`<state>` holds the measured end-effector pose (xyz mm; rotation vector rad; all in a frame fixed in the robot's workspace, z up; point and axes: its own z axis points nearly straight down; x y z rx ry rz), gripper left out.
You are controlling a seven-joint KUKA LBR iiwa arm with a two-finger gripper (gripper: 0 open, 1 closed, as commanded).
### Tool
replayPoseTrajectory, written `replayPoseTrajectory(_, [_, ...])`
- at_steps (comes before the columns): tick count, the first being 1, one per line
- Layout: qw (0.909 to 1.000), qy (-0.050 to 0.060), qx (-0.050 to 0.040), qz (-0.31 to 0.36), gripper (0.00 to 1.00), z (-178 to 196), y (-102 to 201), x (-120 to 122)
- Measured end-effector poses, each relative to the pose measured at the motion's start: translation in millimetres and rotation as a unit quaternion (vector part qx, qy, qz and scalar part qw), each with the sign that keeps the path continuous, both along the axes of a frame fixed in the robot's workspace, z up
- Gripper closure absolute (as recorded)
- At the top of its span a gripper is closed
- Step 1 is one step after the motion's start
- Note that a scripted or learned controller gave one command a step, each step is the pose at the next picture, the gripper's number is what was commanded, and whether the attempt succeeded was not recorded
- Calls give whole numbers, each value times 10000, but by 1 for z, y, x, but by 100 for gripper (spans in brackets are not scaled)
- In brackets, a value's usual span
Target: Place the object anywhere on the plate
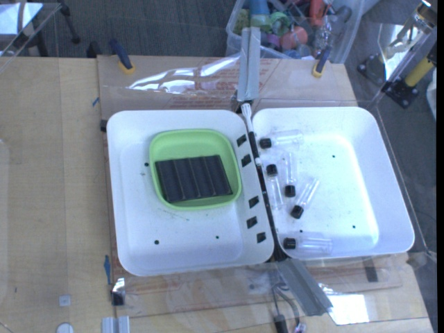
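Already on the green plate (196,143) lies a dark ribbed block (193,177), flat and covering most of the plate's floor. The plate sits in the left white bin (139,255) on the desk (48,186). Several clear vials with black caps (297,212) lie scattered in the right bin (388,186), near the wall the two bins share.

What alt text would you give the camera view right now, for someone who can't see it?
A green plate holding a dark ridged block sits in the left white bin, while several clear vials with black caps lie scattered along the left side of the right white bin. A clear tub of colourful items stands behind the bins.
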<state>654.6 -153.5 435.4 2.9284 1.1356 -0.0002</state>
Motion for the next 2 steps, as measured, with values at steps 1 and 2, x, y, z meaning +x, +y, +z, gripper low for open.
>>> replayPoseTrajectory(1, [9982, 28, 10, -605, 0, -43, 19, 3])
replayPoseTrajectory(2, [9880, -10, -1, -1544, 0, -1, 0, 0])
